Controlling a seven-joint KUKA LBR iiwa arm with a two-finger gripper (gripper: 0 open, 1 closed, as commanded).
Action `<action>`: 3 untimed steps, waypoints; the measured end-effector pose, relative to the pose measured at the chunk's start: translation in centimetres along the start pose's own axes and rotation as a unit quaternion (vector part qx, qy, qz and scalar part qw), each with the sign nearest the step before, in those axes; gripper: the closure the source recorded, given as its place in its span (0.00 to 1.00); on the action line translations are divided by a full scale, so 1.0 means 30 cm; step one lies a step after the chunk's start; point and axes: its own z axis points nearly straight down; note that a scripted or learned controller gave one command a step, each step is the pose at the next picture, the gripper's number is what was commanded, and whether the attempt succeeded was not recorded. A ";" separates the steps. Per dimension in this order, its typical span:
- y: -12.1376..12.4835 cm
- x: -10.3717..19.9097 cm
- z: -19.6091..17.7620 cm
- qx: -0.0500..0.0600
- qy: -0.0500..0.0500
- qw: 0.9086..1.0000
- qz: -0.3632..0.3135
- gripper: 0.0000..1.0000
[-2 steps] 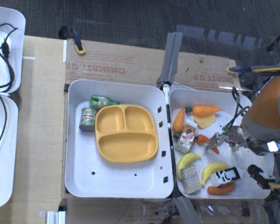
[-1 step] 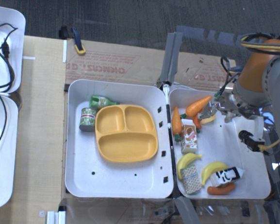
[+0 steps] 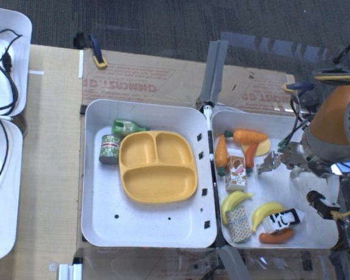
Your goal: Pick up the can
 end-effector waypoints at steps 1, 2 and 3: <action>0.174 0.206 -0.001 0.000 0.000 0.985 0.173 0.00; 0.152 -0.021 -0.002 0.000 0.000 0.992 0.127 0.00; 0.265 -0.008 -0.005 -0.001 0.000 0.992 0.123 0.00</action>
